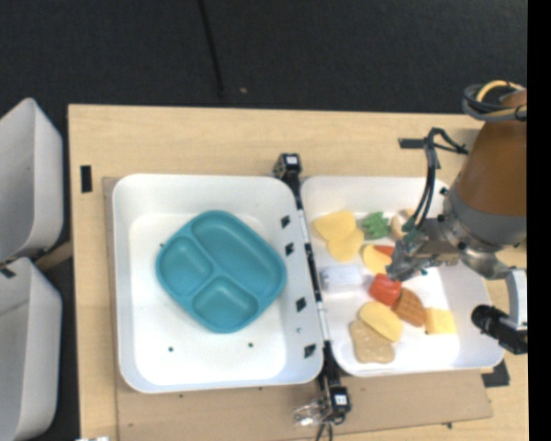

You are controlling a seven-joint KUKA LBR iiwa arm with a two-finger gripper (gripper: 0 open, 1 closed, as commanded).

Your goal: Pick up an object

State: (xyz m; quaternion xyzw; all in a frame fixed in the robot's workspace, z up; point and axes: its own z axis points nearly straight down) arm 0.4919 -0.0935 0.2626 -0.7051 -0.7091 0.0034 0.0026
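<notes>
Toy food pieces (380,321) lie in a loose cluster in the right bin (461,349), around and below the end effector (406,263).

Far to the left of the end effector, the wooden counter (92,145) carries the left bin (121,246), which holds a teal divided plate (220,269) with three compartments, lying flat and turned at an angle.

Inside the right bin, furthest left of the end effector, are two pale yellow pieces (338,231), overlapping each other. Just below them lies a pale, whitish flat piece (342,276). Up and to the left of the end effector is a small green piece (376,223). An orange-yellow piece (376,257) sits just beside the end effector on its left, with a thin red strip at its top edge.

Directly below the end effector, touching or nearly touching it, is a red piece (384,289), small and rounded. Below that lie a rounded yellow piece (382,323) and, lower still, a flat tan piece (372,344) with a lobed outline. A brown ridged piece (410,308) rests just right of the red one, and a yellow cube (439,321) lies beside it further right.

The end effector points down and left into the cluster; whether it is open or closed cannot be told, and nothing can be made out as held in it. Behind it to the right rises the arm (496,186), orange above grey.
</notes>
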